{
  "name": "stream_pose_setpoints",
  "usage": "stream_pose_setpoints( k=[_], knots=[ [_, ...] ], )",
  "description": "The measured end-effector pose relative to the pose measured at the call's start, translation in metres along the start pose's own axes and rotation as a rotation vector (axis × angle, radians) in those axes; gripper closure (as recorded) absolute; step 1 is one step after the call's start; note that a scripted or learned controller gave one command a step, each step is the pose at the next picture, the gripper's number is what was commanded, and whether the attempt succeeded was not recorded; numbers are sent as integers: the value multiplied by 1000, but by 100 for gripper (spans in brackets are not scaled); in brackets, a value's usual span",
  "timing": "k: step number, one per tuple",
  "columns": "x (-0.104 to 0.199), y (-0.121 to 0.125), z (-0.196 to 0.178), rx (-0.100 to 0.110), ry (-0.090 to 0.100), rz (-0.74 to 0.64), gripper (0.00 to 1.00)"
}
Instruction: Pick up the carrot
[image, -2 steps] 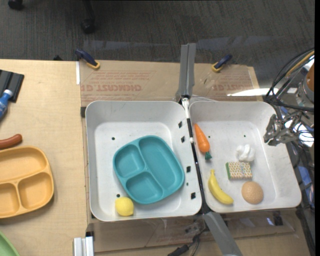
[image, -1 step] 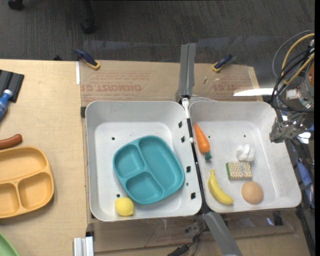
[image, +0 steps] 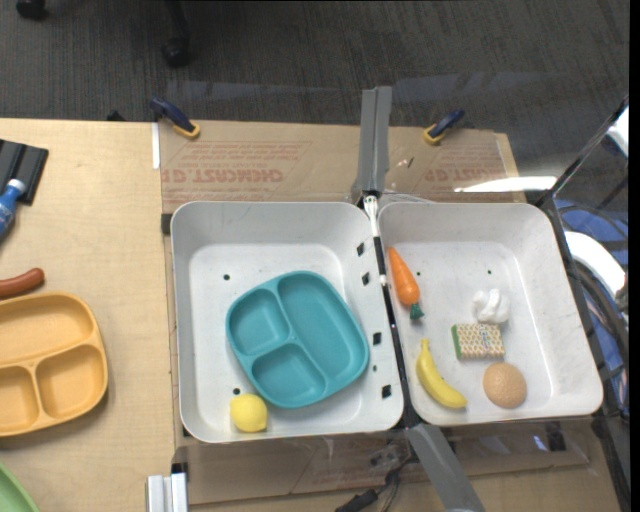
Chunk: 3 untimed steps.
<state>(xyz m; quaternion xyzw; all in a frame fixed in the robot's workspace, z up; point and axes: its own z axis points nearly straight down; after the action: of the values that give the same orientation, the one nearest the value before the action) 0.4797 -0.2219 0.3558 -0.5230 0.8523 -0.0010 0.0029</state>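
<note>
One carrot (image: 403, 278) lies in the right bin (image: 535, 232), against its left wall, green tip toward the banana (image: 439, 379). You're at the approach step, nothing grasped. I cannot tell the tool's state or place; next, bring it down over the carrot.

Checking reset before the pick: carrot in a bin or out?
In. The carrot lies flat in the right bin, against its left wall, green tip toward the banana.
</note>
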Motion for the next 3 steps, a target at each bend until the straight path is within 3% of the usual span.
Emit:
stream_pose_setpoints(
  k=[1,3],
  knots=[
    [0,2,108,-6,1,-1,100],
    [0,2,144,-6,-3,-771,100]
  ],
)
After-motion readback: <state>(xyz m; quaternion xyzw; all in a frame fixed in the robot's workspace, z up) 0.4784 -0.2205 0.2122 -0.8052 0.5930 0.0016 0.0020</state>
